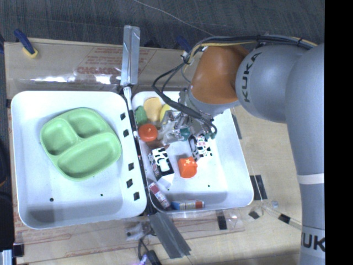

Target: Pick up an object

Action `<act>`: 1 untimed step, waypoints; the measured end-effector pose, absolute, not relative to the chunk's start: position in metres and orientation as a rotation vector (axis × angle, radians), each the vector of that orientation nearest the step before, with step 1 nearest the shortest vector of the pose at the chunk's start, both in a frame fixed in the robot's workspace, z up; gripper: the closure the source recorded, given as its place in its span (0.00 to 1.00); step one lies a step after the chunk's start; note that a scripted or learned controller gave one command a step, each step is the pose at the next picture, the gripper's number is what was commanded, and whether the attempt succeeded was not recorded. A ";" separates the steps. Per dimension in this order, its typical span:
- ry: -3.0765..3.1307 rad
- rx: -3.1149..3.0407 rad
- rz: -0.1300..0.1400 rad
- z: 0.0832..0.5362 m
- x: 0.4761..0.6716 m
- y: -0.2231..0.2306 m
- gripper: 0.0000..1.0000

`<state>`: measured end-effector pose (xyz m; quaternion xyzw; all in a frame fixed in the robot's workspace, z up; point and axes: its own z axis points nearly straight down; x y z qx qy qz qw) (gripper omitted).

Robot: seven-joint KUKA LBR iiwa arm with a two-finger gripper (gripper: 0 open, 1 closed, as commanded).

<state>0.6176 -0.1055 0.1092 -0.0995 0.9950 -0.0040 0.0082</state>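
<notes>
The gripper [185, 128] is down in the right bin [234, 173] among the clutter near the orange-red ball [147, 132] and orange cup [187, 167], which lie unlifted, so the pick looks not yet done; the jaws' state I cannot tell.

A tan bench [270, 153] fills the middle of the frame and bears two shallow white bins side by side: the left bin [22, 148] at left centre and the right bin [234, 164] just right of it (their inner walls touch along the middle). A blue-and-yellow clamp [26, 43] grips the bench's upper-left edge, and black tape marks [258, 186] lie on the bare wood at lower right.
</notes>
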 end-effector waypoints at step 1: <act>3.111 -0.311 -0.013 0.109 0.617 -0.106 0.00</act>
